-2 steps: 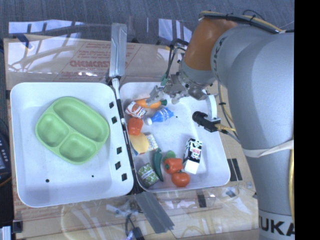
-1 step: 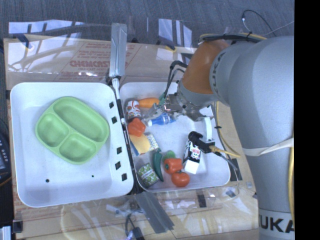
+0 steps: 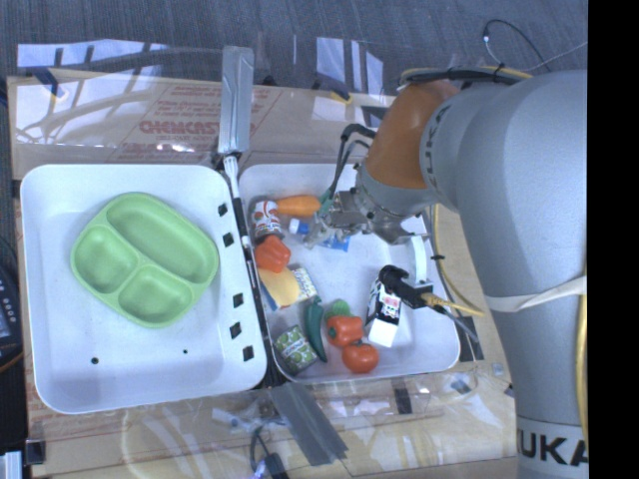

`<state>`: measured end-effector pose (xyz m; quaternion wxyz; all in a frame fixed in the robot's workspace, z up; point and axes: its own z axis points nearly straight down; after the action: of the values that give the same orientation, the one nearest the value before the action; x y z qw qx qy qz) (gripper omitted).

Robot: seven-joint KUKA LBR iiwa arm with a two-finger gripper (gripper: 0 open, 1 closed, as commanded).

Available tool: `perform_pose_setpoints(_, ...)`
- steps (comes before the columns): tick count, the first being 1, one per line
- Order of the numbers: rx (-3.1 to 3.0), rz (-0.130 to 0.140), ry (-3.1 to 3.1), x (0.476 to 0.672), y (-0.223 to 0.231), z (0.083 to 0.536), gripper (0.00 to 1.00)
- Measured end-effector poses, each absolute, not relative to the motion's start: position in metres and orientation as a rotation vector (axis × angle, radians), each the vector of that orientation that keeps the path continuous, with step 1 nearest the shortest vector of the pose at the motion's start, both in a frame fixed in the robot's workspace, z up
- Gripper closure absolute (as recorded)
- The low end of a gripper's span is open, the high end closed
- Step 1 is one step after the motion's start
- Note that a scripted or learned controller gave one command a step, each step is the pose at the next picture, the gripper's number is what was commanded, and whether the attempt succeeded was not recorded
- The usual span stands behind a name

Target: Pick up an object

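Two shallow white bins sit side by side. The left bin [image 3: 60,367] holds a pale green plastic plate with three compartments [image 3: 145,258], lying flat near its centre. The grey arm reaches in from 3 o'clock, and its gripper [image 3: 334,223] hangs low over the right bin [image 3: 439,352] at about 12 o'clock of that bin, just above a small blue and white piece [image 3: 337,241]. Whether the claw is apart or together cannot be told from here, and nothing is visibly clamped in it. The things to pick are all in the right bin. An orange plastic carrot [image 3: 298,206] lies at 11 o'clock, just beside the gripper, with a small round labelled tin [image 3: 265,218] at 10 o'clock. An orange-red toy pepper [image 3: 273,254] is at 9 o'clock and a yellow block [image 3: 281,287] at 8 o'clock. A green-labelled tin [image 3: 296,349] lies at 7 o'clock, and two red toy tomatoes [image 3: 349,342] touch each other at 6 o'clock.
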<state>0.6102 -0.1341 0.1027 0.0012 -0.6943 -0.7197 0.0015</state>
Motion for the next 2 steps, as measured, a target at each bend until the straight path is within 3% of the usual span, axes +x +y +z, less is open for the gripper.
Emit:
perform_pose_setpoints(1, -2.247, 0.001, -2.195, 0.596, -0.066, 0.209, 1.0)
perform_pose_setpoints(2, -2.162, 0.009, -2.273, 0.549, -0.002, 0.19, 1.0)
